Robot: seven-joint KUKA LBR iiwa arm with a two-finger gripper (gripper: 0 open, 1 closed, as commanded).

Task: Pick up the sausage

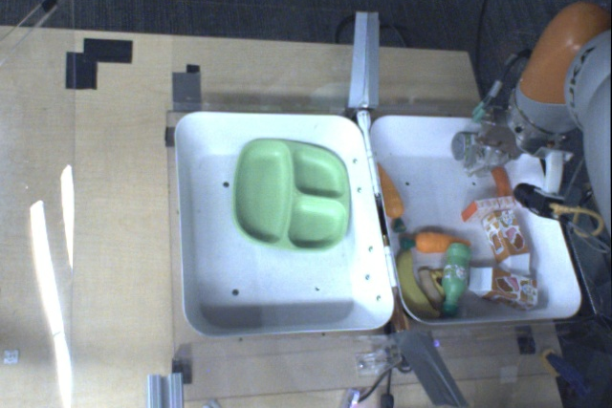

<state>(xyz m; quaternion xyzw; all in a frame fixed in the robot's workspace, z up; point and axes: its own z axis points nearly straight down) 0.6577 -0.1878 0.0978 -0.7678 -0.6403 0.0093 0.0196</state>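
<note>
Wooden bench (124, 205) carries everything, and I take the right bin (421, 143) as my reference. The left bin (206, 301) stands against its left wall, so both form one flat work area under the camera.

The arm (564, 53) comes over the right bin's right rim and bends down toward its far right corner. I think it is there because the target lies there.

A green plate (292, 193) with three compartments lies well left of the right bin, in the middle of the other one. It has no part in this task.

The gripper (481, 146) hangs low in the far right part of the right bin, close above the floor. Whether it is open or closed I cannot tell, since its body hides this.

Two snack packets (504, 234) lie along the bin's right side. A banana (409, 277) and a green bottle (455, 268) are crowded in its near left corner. A long orange piece (387, 193) leans along its left wall.

The sausage (500, 179), as I judge it, is the short red-orange piece in the far right part of the bin, just beside the gripper on its near side. It looks not gripped. It also sits near the upper packet, so a descent a little off could catch the wrapper instead.
</note>
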